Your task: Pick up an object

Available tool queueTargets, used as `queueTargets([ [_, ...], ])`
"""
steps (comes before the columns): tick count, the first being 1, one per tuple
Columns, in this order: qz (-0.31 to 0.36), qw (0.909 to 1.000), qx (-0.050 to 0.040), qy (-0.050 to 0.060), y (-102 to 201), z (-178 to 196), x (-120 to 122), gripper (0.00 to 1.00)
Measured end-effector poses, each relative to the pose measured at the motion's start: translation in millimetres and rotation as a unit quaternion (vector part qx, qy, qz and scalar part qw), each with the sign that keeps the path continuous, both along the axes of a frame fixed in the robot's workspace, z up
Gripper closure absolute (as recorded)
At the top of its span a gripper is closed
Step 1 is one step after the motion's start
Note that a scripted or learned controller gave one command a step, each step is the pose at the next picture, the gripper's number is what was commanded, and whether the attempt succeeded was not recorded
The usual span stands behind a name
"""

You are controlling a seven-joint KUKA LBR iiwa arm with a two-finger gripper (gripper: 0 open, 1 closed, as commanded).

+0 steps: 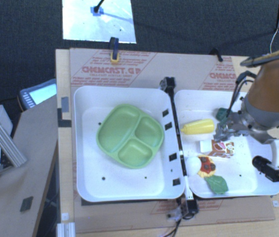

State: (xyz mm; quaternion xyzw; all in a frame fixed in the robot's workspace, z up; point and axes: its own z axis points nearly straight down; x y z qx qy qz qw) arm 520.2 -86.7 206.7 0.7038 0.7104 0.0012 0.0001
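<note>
target: probably the small printed packet [222,148] in the right bin [262,181], lying flat just under the gripper [221,132]
neighbours: yellow banana-ish toy [197,127] just left of it, red-and-yellow piece [207,165] and green leaf shape [218,184] nearer the front
fingers: honestly can't tell if they're spread or closed, too small and blurry
doing it well: I'd come straight down and straddle the packet's short sides, it's flat so it could slip
left bin [87,181]: green divided plate [130,136]
base: both bins on the counter [144,65]
</note>
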Motion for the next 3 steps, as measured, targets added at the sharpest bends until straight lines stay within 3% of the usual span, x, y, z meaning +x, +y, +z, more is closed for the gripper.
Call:
queueTargets([
  [3,0.000,1.0000,0.0001,0.000,138,11,-5,1.00],
])
